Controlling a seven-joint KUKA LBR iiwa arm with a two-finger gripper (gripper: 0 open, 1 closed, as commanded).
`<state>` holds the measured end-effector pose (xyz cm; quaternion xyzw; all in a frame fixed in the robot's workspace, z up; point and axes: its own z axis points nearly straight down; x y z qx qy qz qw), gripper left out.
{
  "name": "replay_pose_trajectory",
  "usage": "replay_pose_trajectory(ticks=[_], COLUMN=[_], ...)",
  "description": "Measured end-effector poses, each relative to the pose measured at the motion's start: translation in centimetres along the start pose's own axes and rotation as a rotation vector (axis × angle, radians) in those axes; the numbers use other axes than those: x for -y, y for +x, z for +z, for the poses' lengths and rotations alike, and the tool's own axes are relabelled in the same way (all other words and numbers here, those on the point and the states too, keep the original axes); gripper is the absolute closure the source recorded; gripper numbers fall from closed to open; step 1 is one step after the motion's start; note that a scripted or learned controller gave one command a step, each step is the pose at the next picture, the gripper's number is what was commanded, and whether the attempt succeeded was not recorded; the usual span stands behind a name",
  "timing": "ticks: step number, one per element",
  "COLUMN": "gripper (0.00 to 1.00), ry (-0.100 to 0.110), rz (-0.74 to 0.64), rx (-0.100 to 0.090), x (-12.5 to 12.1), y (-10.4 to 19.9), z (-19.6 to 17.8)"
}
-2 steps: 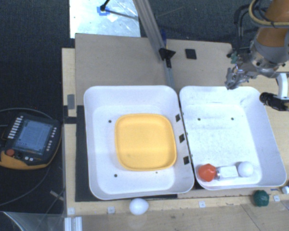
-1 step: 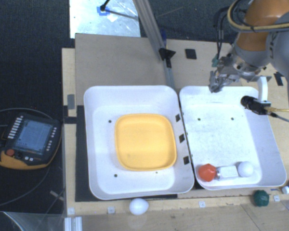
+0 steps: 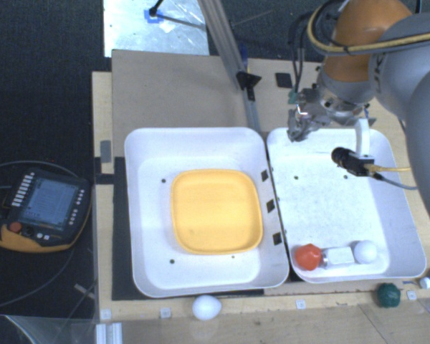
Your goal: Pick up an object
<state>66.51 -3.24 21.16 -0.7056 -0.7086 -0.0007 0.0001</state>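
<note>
The end effector [image 3: 299, 131] hangs over the far edge of the right bin [image 3: 394, 192], close to the wall that this bin shares with the left bin [image 3: 147, 213]. It is small and dark from up here, so I cannot tell how it is set. Nothing can be seen in its grip.

The things to pick up are well apart from the end effector, down at the near end of the same bin. An orange ball [image 3: 308, 256] sits there. Just beside it lies a small white block [image 3: 338, 256], and a white ball [image 3: 365, 251] sits on the other side of the block. The three make a short row.

In the left bin, off to the side of the end effector and nearer the camera, lies a yellow square plate [image 3: 216, 211].

On the worktop [image 3: 172, 84], past the near edge of the bins, sit a white egg [image 3: 206, 307] and a dark green ball [image 3: 388, 294].
</note>
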Motion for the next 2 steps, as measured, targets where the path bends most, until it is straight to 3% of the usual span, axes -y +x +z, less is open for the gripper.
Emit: replay_pose_trajectory(ticks=[2], gripper=[1.00], ry=[0.000], rz=[0.000], rx=[0.000], x=[1.5], y=[9.6], z=[0.7])
